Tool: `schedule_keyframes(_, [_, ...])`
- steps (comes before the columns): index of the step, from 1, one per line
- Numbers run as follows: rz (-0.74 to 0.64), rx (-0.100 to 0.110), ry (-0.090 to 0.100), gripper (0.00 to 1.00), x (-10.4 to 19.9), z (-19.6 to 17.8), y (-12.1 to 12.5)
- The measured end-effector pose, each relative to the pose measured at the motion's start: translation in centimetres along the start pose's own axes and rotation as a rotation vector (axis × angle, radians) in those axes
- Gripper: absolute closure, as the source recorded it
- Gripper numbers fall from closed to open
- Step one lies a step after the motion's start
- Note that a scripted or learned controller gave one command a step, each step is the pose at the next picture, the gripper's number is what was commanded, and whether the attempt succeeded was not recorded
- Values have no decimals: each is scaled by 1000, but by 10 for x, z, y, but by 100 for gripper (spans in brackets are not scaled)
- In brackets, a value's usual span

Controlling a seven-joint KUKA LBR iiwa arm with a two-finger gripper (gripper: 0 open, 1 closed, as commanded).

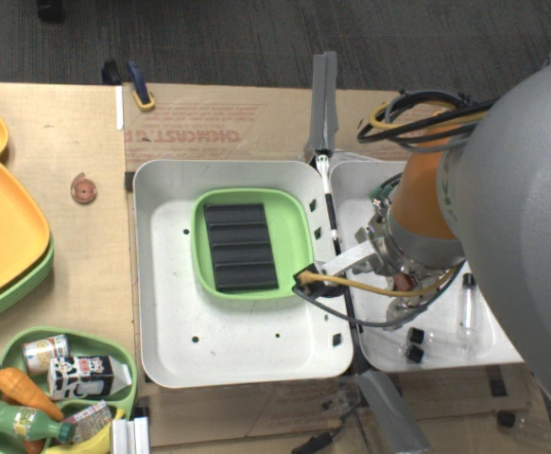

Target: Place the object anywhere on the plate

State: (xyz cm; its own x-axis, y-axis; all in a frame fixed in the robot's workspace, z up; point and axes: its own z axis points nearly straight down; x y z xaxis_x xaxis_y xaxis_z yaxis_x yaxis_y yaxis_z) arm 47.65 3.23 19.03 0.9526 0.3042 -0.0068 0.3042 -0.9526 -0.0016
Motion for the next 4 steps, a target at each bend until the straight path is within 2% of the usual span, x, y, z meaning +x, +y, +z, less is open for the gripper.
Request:
schedule_keyframes(1, [111,-2,3,0,20,0,-59])
schedule_keyframes(2, [108,-1,0,0,1,0,-2])
schedule_keyframes(3, [112,-2,3,0,20,0,-62])
schedule_keyframes(4, [108,-3,-1,0,16,-13,-14])
